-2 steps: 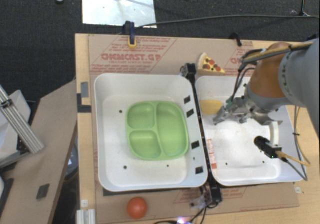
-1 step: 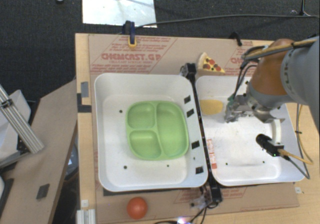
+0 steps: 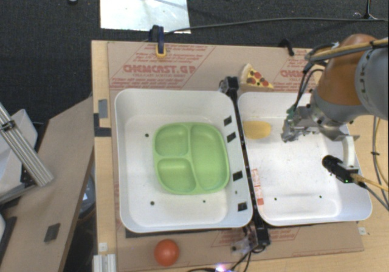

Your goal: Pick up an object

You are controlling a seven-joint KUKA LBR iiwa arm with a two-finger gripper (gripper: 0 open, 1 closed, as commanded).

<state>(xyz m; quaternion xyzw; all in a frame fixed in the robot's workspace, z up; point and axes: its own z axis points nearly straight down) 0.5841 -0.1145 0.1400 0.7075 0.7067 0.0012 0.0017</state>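
Note:
A pale yellow, rounded object (image 3: 257, 129) lies in the right bin (image 3: 304, 204) near its upper left corner. My gripper (image 3: 292, 130) hangs over the same bin, just to the right of that object and apart from it. The arm comes in from the right, its orange band above the wrist. A green divided plate (image 3: 190, 157) rests in the middle of the left bin (image 3: 137, 204).
A toy pizza slice (image 3: 256, 78) lies on the cardboard behind the right bin. An orange ball (image 3: 166, 252) sits on the bench in front of the left bin. A black divider with clips runs between the bins. Cables trail near the arm at right.

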